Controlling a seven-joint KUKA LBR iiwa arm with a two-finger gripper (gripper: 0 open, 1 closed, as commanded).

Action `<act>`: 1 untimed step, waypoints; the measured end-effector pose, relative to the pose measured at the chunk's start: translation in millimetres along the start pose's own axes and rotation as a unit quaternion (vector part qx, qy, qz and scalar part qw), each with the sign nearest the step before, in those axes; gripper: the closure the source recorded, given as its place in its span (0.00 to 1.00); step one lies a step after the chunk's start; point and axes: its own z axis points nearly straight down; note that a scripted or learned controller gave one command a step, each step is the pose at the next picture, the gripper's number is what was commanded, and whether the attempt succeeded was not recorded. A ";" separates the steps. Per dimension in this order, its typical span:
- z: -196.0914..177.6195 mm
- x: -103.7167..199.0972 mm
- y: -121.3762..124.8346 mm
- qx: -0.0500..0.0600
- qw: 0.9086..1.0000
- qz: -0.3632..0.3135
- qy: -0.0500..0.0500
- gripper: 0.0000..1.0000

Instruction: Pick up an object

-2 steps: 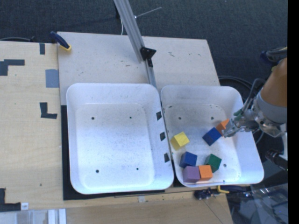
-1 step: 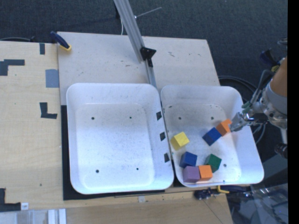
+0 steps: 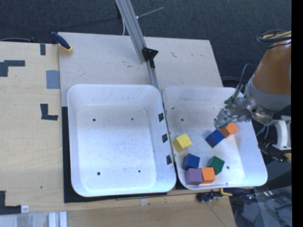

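— Reaching in from the right, the arm [image 3: 272, 79] has its gripper [image 3: 226, 119] low over the right bin [image 3: 199, 100], by that bin's right side. Can you see whether it has anything?

— I cannot tell. The tip is a small grey blur, and whether it is open or closed is not clear. An orange block [image 3: 230, 129] sits just under and beside it, touching or nearly touching, but nothing shows the block actually being held.

— What else is in that bin?

— A blue block [image 3: 214, 138] lies right against the orange one, on its left. A yellow block [image 3: 182, 142] sits further left, near the wall between the two bins. Along the near side is a cluster: a second blue block [image 3: 191, 161], a green block [image 3: 217, 164], a purple block [image 3: 193, 176] and a second orange block [image 3: 208, 174]. The purple and orange ones touch each other, close to the near rim.

— And the left bin [image 3: 116, 138]?

— White, speckled with dark flecks, with a few small dark dots on its floor.

— Anything around the bins?

— A grey metal bar [image 3: 130, 20] runs down at a slant from the top to a black clamp [image 3: 149, 54] behind the bins. A blue and yellow item [image 3: 61, 41] lies at the board's far left corner.
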 end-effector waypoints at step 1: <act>-6.5 52.6 17.1 0.000 1.000 0.000 0.000 1.00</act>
